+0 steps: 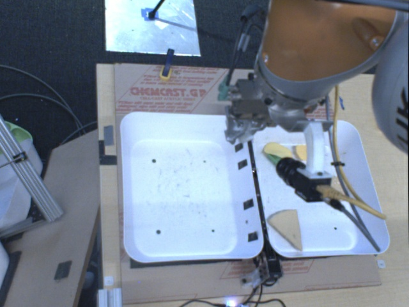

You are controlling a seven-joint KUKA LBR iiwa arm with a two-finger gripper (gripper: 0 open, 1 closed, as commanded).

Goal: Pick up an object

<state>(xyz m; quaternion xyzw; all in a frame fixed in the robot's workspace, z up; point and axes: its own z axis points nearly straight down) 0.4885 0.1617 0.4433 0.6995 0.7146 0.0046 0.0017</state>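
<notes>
Wedge (287, 228) — perhaps tan — right bin (367, 165)

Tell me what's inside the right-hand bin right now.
In the right bin lie a tan wedge near the front and a yellow piece further back, next to a black cylindrical part of the arm's rig. The arm covers the bin's back edge, so anything there is hidden.
</notes>
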